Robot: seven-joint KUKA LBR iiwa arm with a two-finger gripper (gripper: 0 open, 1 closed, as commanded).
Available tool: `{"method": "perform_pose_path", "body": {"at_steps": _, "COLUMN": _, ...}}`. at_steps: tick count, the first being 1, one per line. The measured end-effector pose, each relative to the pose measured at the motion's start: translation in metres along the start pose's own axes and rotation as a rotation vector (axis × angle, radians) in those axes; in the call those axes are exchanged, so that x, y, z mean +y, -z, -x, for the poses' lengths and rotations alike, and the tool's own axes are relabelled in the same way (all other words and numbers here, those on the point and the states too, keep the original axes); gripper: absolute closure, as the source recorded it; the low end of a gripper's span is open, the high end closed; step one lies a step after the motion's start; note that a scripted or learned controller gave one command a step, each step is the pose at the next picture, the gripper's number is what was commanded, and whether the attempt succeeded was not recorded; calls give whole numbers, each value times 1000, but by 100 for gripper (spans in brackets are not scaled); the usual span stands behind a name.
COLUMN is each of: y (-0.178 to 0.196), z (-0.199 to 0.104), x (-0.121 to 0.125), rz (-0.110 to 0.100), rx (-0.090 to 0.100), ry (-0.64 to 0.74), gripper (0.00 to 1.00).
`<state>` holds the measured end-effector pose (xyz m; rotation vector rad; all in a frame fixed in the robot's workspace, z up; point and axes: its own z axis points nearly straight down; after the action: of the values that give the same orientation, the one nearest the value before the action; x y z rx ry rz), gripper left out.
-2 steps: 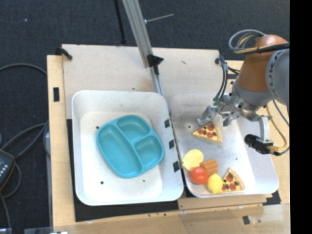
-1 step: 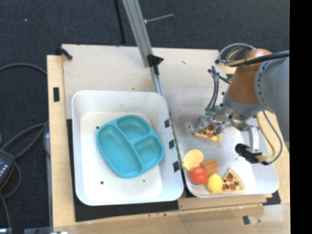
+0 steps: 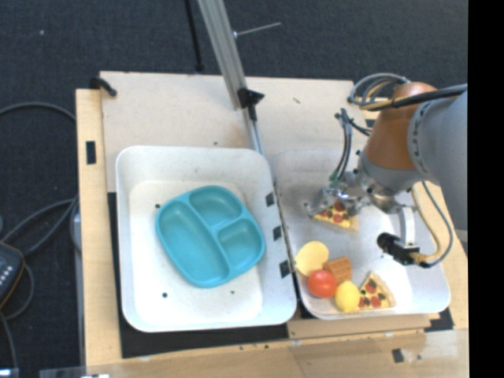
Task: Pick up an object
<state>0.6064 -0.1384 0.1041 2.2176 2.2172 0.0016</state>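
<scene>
In the right bin [image 3: 303,176], a toy pizza slice [image 3: 341,218] lies near the middle. My gripper [image 3: 334,201] is low over its upper left edge, touching or almost touching it. The grey arm with its orange band [image 3: 394,136] comes in from the right above it. At the front of the same bin lie a yellow round piece [image 3: 312,256], a red tomato [image 3: 320,283], a brown piece [image 3: 340,268], a yellow lemon [image 3: 347,296] and a second pizza slice [image 3: 377,291].
The left bin [image 3: 142,172] holds a blue divided plate [image 3: 209,235]. A slanted metal rail [image 3: 224,42] stands behind the bins. A black part on a cable [image 3: 398,248] hangs from the arm over the right bin's right side.
</scene>
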Motion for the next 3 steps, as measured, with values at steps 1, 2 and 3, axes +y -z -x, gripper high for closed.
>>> {"method": "perform_pose_path", "body": {"at_steps": 1, "y": 13, "z": 1, "x": 2, "rz": 6, "rx": 0, "ry": -3, "gripper": 100}}
{"method": "perform_pose_path", "body": {"at_steps": 2, "y": 65, "z": -6, "x": -2, "rz": 1, "rx": 2, "ry": 3, "gripper": 100}}
{"method": "perform_pose_path", "body": {"at_steps": 3, "y": 109, "z": -4, "x": 0, "rz": 2, "rx": 2, "ry": 3, "gripper": 100}}
